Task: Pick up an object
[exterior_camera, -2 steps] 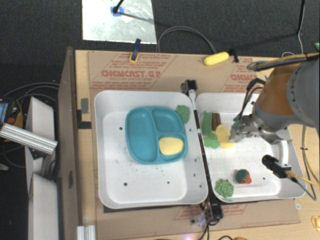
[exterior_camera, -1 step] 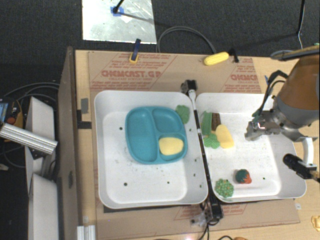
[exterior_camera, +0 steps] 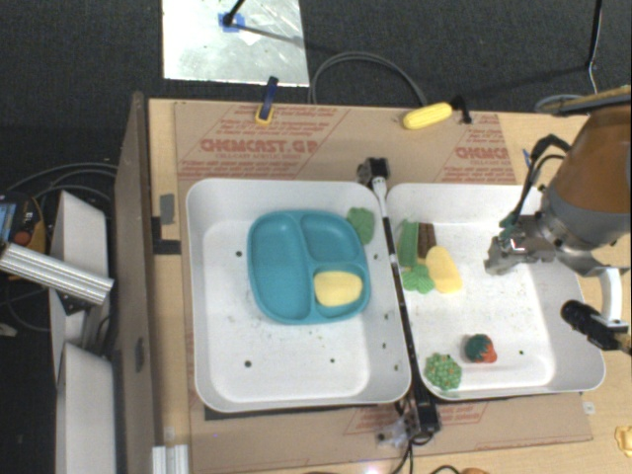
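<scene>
My gripper [exterior_camera: 502, 257] hangs over the right part of the right bin [exterior_camera: 553, 363], with nothing seen between its fingers. In that bin lie a yellow piece [exterior_camera: 443, 270], a brown block [exterior_camera: 426, 237], green pieces [exterior_camera: 414, 278] by the divider, a green-and-red ball [exterior_camera: 480, 348] and a light green lump [exterior_camera: 443, 370] at the front. The left bin [exterior_camera: 222, 363] holds a blue divided plate [exterior_camera: 286, 275] with a yellow lump [exterior_camera: 338, 288] in its lower right compartment. A green piece [exterior_camera: 361, 223] rests at the plate's upper right.
The arm's grey body and orange band [exterior_camera: 597, 181] fill the right side above the bin. A yellow clamp [exterior_camera: 428, 117] and a blue-yellow clamp [exterior_camera: 267, 102] sit on the cardboard behind the bins. A metal bar [exterior_camera: 54, 275] lies off the bench's left.
</scene>
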